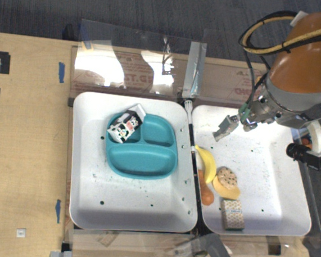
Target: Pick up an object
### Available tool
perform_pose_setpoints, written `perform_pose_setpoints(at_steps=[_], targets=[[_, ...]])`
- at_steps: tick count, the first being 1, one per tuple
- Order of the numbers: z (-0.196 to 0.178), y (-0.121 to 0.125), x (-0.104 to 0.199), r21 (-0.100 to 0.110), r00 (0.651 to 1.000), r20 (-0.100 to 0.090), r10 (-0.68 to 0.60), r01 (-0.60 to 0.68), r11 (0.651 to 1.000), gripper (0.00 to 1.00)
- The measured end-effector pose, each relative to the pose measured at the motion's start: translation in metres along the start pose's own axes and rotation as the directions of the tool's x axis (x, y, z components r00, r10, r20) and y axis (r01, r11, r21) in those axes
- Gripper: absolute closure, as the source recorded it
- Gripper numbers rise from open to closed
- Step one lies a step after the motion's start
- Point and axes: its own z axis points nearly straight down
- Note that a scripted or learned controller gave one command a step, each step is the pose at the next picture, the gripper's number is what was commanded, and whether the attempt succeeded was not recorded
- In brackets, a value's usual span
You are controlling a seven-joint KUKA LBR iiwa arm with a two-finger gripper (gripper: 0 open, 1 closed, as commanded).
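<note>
1. Two white bins sit side by side on the surface, and the divider between them serves as the landmark here.
2. Left of the divider, the left bin holds a teal compartment plate; a small black-and-white carton rests in the plate's upper-left compartment, tilted.
3. Just right of the divider, near the lower part of the right bin, lies a cluster: a banana, an orange carrot-like piece, a round cookie-like piece and a patterned block.
4. The banana's long axis curves from the divider down toward the cookie; the block's long axis runs roughly parallel to the divider.
5. Further right and higher up, the gripper hangs over bare bin floor, apart from the cluster. Whether the fingers are wide or narrow, I cannot tell.
6. Judging by this, nothing is picked yet; approach, closure and lift all remain.
</note>
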Motion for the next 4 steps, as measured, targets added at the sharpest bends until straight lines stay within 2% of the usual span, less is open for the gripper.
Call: perform_pose_setpoints(at_steps=[1,2,3,4], targets=[[0.083,-0.039,0.019,0.013,0.998,-0.006,-0.060,0.060,0.998,0.00],[0.071,-0.036,0.017,0.005,0.998,-0.003,-0.059,0.059,0.998,1.00],[0.072,-0.036,0.017,0.006,0.998,-0.003,-0.059,0.059,0.998,0.00],[0.146,-0.097,-0.033,0.013,0.986,-0.007,-0.164,0.164,0.986,0.00]])
